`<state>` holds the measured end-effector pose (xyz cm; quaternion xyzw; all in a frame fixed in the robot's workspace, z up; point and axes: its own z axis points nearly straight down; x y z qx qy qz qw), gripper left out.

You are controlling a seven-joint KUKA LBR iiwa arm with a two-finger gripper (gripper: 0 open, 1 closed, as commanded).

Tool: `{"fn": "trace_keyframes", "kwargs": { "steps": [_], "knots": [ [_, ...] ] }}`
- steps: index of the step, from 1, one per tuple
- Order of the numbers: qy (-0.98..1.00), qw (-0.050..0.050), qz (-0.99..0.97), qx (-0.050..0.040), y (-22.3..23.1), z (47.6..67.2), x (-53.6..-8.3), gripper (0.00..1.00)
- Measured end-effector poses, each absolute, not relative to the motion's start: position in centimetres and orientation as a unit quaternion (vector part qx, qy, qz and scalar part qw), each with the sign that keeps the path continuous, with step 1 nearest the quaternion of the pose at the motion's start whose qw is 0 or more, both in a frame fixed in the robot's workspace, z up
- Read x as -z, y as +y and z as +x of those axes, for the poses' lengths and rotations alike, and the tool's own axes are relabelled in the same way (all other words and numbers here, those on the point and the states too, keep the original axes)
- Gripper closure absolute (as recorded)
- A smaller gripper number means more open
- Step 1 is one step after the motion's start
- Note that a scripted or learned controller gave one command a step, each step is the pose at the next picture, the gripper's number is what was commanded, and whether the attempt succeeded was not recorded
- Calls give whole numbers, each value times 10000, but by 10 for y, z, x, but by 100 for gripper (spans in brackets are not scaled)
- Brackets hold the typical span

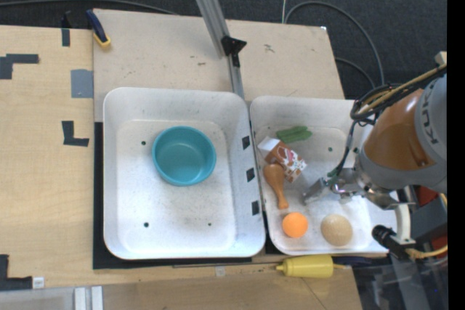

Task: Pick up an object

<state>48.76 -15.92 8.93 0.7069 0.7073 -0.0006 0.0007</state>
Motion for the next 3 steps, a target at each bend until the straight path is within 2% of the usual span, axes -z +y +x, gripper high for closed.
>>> {"fn": "trace_keyframes", "kwargs": {
  "steps": [1,3],
  "knots": [
    [7078,5,7064,-1,-158,488,-100,100],
    [7078,23,7064,-10,-165,492,-224,100]
  ]
}}
